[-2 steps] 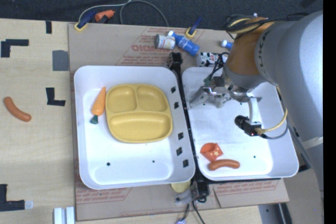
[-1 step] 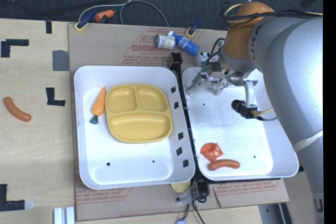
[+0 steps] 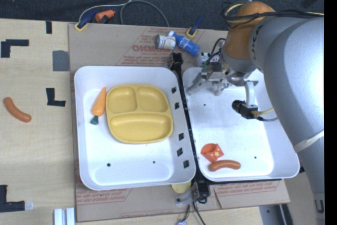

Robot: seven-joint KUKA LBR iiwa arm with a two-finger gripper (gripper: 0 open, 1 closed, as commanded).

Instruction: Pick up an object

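Observation:
My gripper (image 3: 204, 86) hangs over the back left corner of the right bin (image 3: 263, 137), open, with bare bin floor between its fingers. A small red pepper-like piece (image 3: 212, 152) and an orange-red sausage (image 3: 225, 165) lie at that bin's front, well apart from the gripper. In the left bin (image 3: 89, 160), a yellow divided plate (image 3: 139, 113) sits with an orange carrot (image 3: 98, 101) beside its left edge.
The grey arm with its orange band (image 3: 247, 23) covers the right bin's back right. A black cable connector (image 3: 245, 108) hangs below the wrist. Behind the bins lies a blue and white object (image 3: 179, 42). Another sausage (image 3: 17, 109) rests on the bench far left.

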